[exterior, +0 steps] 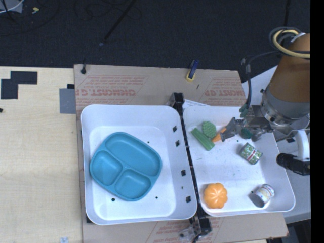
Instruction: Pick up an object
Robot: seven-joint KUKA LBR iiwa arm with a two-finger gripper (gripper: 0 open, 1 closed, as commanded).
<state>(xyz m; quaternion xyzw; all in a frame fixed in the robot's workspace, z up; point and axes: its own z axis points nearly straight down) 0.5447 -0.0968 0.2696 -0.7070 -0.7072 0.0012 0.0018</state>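
Beside the left bin (91,120) with its blue divided plate (126,165), the right bin (283,199) holds green toys (204,134), an orange (215,195) and two cans (250,153); the claw (234,128) seems closed, possibly on something orange.

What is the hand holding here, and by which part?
Cannot be told: the hand sits low beside the green object in the right bin, with its grip unclear.

Place: we see a robotics lab test bench.
Evidence, 9 o'clock: plywood bench (35,151) with black markers.
Evidence, centre: cardboard sheet (152,87) under two white bins (131,116).
Evidence, 12 o'clock: loose cables (30,1) on dark floor.
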